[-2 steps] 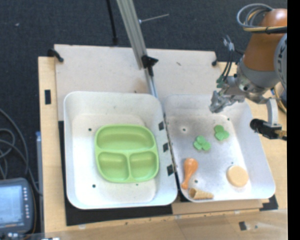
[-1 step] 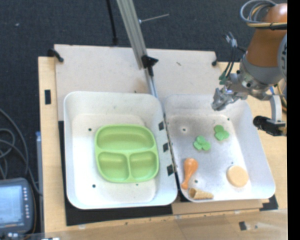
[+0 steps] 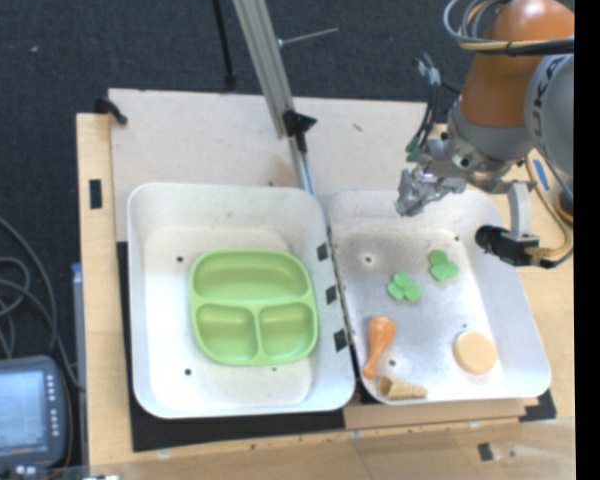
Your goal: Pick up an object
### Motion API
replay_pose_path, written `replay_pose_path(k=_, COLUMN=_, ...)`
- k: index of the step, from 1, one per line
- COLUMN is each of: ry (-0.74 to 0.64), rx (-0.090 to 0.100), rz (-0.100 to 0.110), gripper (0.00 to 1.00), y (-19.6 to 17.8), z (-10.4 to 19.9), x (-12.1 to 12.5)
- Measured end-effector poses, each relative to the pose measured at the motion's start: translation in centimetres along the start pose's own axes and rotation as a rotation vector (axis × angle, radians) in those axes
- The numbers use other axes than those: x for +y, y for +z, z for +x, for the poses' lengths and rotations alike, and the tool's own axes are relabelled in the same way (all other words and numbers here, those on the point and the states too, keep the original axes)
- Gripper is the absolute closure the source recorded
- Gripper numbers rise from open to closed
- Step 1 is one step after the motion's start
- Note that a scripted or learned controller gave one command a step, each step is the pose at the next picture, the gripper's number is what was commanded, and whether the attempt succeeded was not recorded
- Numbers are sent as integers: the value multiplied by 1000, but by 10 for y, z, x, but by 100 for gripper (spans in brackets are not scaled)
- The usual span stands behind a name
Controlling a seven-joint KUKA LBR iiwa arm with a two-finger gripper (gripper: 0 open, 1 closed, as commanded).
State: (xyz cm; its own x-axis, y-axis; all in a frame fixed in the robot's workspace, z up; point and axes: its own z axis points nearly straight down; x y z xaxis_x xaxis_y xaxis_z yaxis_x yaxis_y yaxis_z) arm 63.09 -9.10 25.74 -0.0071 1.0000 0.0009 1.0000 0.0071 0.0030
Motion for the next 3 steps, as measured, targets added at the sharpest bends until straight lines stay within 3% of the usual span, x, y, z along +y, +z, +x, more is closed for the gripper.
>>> replay_pose_path(k=3, ry=-1, rx=0, rz=1, gripper=100, y=-11, z=164, x=14)
